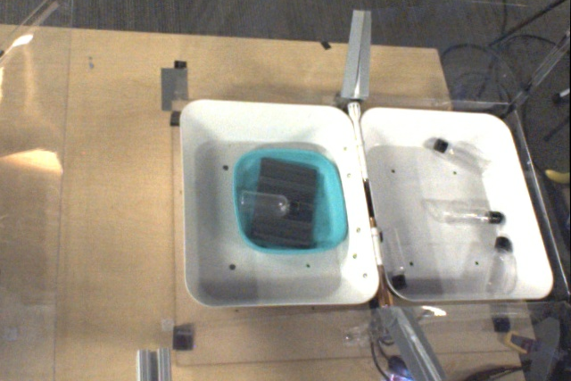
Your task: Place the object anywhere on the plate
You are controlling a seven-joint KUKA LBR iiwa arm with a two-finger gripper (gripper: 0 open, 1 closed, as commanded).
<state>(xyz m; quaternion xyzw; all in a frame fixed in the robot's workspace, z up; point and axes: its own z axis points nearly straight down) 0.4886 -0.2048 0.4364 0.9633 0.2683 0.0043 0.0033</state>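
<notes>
Clear vial on teal plate, left bin; claw state cannot tell.

Wooden bench [98, 219] across the frame, dark carpet along the top edge. Two white bins side by side at centre: left bin [205, 263], right bin [535, 272], rims touching. Teal plate [335, 201] mid-left bin, carrying a dark ribbed block [299, 183]. Clear vial [266, 203] lying on that block, long axis roughly left-right in frame, rounded end toward the right. Judged as already resting within the plate. Three more black-capped vials in the right bin: upper one [453, 152] slanted, middle one [468, 214] lying left-right, lower one [504, 256] near the lower-right corner. All well apart from the plate, with the bin wall between. Bearing from claw to vial: cannot tell. Bin floors flat, ample room round the plate.
</notes>
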